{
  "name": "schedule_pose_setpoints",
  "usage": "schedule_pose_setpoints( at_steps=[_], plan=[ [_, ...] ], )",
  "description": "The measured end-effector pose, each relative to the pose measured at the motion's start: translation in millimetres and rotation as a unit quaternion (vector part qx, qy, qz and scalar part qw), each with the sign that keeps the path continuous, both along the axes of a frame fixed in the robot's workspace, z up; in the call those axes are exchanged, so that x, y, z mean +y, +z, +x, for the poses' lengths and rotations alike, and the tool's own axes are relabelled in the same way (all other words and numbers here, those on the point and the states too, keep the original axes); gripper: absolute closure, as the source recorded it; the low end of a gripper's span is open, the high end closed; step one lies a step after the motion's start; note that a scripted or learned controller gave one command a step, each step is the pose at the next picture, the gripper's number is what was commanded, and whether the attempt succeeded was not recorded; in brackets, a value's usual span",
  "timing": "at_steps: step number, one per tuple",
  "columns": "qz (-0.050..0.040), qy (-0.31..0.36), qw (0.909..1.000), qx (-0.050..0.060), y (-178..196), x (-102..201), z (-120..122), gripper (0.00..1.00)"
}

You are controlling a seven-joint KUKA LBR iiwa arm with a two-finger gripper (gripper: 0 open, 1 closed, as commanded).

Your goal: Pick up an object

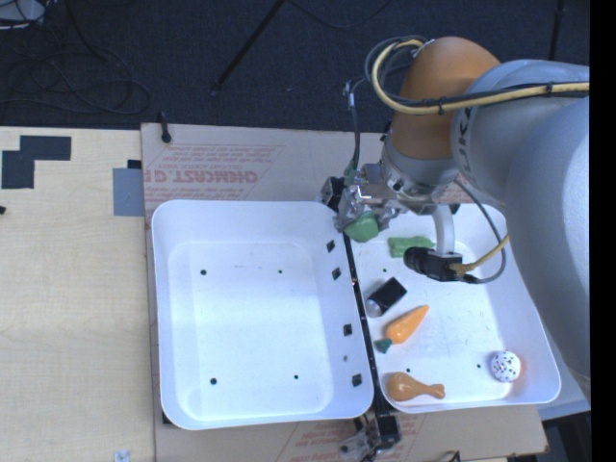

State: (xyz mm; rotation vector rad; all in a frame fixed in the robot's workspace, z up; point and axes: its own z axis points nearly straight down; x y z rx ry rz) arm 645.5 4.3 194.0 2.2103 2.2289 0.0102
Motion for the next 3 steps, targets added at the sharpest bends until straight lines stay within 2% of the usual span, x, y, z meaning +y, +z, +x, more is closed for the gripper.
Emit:
schedule_pose_setpoints(
  at_steps=[1,2,3],
  plan=[
    [0.0002,0.000,1.0000,0.001,106.5,70.2,-29.1,1.00],
    [-0.0006,-0.001,1.0000,0.001,161.8,129.0,-0.3,1.00],
    [-0.0004,-0.001,1.0000,0.002,216.9,204.0,-1.7,1.00]
  ],
)
